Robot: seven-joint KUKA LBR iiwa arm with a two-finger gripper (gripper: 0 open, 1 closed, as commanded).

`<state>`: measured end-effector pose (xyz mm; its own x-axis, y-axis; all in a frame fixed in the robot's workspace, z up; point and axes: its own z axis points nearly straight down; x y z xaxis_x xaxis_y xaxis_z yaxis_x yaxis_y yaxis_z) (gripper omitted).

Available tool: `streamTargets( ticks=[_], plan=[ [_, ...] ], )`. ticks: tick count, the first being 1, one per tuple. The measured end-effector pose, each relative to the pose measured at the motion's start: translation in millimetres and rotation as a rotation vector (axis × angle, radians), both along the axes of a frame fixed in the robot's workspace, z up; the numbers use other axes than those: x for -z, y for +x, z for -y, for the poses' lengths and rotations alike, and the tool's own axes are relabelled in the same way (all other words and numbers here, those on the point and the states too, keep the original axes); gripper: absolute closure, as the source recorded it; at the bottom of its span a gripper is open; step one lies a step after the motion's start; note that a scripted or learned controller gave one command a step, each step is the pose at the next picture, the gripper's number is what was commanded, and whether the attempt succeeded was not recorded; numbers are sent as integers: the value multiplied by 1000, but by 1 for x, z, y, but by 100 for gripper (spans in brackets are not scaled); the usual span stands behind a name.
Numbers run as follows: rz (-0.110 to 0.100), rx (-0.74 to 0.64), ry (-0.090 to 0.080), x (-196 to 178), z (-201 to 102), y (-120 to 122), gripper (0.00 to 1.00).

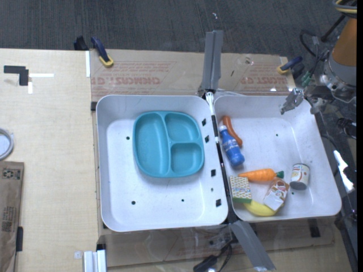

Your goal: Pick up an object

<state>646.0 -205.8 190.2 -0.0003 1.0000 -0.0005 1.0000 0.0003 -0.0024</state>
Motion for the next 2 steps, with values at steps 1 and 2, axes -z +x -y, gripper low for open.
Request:
streamTargets(
  ticks=[1, 2],
  plan=[
    [-4, -36, 6, 92, 2, -59, 0],
    [0, -167, 2, 100, 1, -132, 0]
  ],
)
